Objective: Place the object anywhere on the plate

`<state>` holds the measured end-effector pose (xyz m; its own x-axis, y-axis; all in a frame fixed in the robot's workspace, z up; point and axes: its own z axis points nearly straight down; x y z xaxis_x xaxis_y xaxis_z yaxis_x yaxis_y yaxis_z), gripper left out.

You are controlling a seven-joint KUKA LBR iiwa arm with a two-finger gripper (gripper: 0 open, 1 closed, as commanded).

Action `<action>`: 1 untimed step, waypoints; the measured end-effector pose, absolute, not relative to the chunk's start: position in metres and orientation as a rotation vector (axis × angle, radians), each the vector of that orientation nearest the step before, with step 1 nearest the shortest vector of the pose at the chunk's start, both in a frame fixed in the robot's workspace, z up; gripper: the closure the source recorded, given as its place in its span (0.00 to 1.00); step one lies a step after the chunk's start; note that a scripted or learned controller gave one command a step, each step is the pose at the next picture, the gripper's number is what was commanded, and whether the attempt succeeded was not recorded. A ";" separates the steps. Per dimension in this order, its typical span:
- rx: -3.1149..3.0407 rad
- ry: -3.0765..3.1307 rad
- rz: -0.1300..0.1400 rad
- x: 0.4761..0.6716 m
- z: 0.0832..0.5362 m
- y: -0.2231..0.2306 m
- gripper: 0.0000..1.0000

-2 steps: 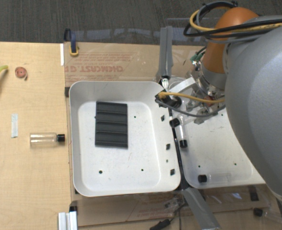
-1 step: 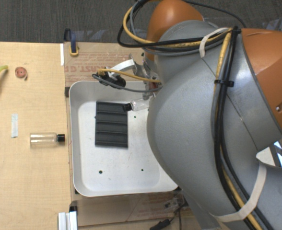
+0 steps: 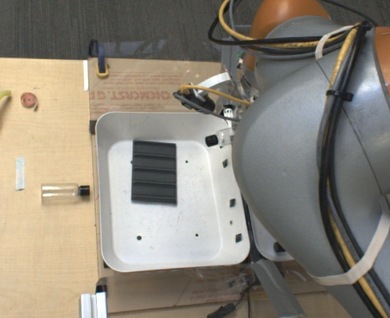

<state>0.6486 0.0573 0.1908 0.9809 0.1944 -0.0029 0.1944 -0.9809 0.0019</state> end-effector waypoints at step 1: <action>3.124 0.317 -0.008 0.643 0.232 -0.033 1.00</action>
